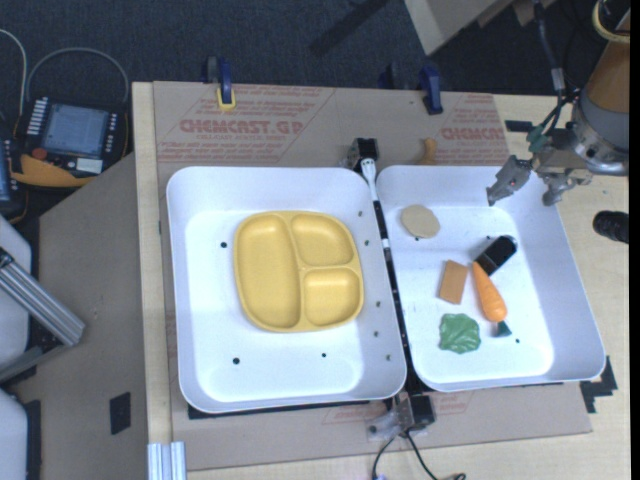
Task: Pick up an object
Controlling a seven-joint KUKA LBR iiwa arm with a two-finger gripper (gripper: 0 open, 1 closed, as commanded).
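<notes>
Currently the tool (528,186) is hovering released, fingers spread, above the right white shallow bin's (570,268) far rim, probably lining up over the black rectangular block (496,254).

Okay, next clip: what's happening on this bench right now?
A robot arm reaches in from the right, its gripper hanging open over the far edge of the right bin with nothing between its fingers. That bin holds a tan round piece, an orange block, a carrot, a black item and a green leafy piece, all lying loose. The left bin holds a yellow divided plate. Nothing has been picked up yet.
</notes>
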